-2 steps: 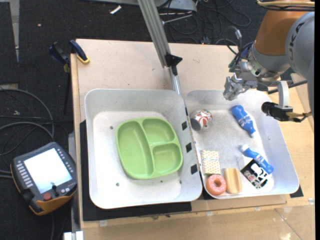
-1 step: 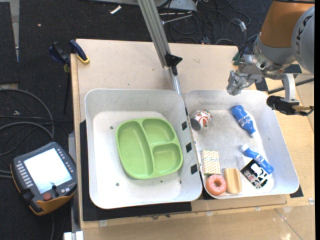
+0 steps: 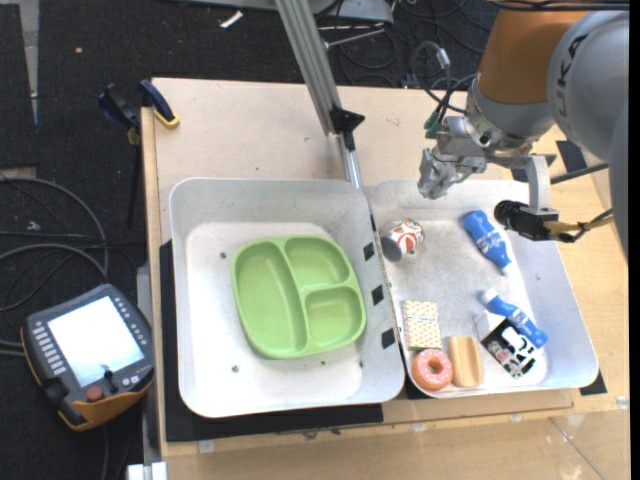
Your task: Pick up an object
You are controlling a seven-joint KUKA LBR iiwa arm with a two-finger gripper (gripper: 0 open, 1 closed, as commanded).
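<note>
My gripper [image 3: 437, 181] hangs over the far edge of the right bin [image 3: 570, 298], with nothing seen between its fingers. Just in front of it and to the left lies a red-and-white ball-like object [image 3: 405, 236]. A blue bottle [image 3: 487, 238] lies to the right of the gripper's tip. Nearer the front sit a second blue bottle [image 3: 513, 317], a black-and-white block [image 3: 508, 350], a checkered waffle piece [image 3: 420, 322], a pink donut [image 3: 433, 369] and a tan bread roll [image 3: 464, 360].
The left bin [image 3: 200, 268] holds a green divided plate [image 3: 298, 294]. A metal pole [image 3: 315, 58] slants down to the seam between the bins. A teach pendant [image 3: 85, 353] rests left of the bench.
</note>
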